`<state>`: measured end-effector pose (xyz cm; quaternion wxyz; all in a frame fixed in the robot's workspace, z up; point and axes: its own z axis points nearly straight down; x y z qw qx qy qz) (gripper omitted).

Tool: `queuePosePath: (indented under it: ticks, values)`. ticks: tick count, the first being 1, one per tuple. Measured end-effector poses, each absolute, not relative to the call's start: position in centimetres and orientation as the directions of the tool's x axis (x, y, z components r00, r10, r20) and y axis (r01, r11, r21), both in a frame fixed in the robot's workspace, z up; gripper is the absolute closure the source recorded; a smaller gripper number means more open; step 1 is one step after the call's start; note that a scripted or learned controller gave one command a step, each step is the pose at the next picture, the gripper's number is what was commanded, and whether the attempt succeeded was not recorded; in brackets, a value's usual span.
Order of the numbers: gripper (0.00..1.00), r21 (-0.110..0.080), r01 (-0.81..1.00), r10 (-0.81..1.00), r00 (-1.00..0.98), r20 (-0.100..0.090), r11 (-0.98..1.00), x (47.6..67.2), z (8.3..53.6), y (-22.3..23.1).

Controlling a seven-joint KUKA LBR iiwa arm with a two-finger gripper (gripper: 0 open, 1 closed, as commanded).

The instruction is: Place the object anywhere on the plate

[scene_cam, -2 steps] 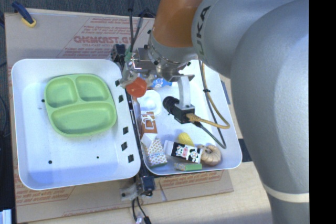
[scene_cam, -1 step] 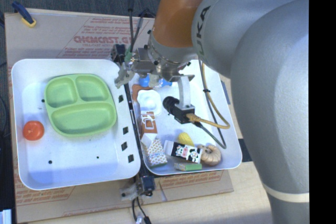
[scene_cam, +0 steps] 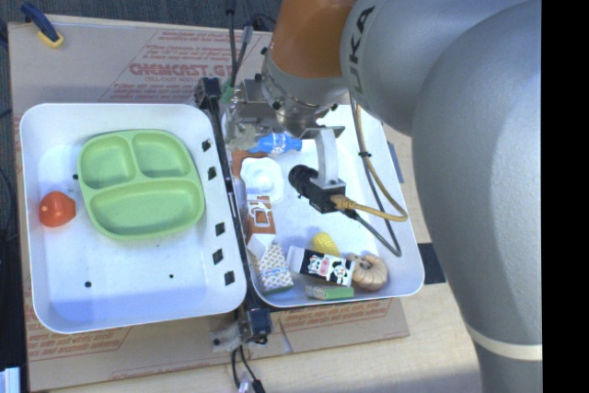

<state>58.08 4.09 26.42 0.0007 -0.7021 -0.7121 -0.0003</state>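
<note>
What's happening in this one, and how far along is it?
The arm's gripper is down over the top of the right bin, above its clutter near a blue item. The green divided plate sits bare in the left bin, with an orange object beside it. Nothing is on the plate yet.

A green three-compartment plate (scene_cam: 140,184) lies in the left bin (scene_cam: 55,299), an orange object (scene_cam: 57,209) at its nine o'clock. At three o'clock, the right bin (scene_cam: 405,276) holds small packaged items under the arm (scene_cam: 414,41).
</note>
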Motion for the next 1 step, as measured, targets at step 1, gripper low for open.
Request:
queuePosePath:
  ticks: [1]
  values:
    - [1.00, -0.001, 1.000, 1.000, -0.007, -0.001, 0.007, 60.76, 23.06, 9.46]
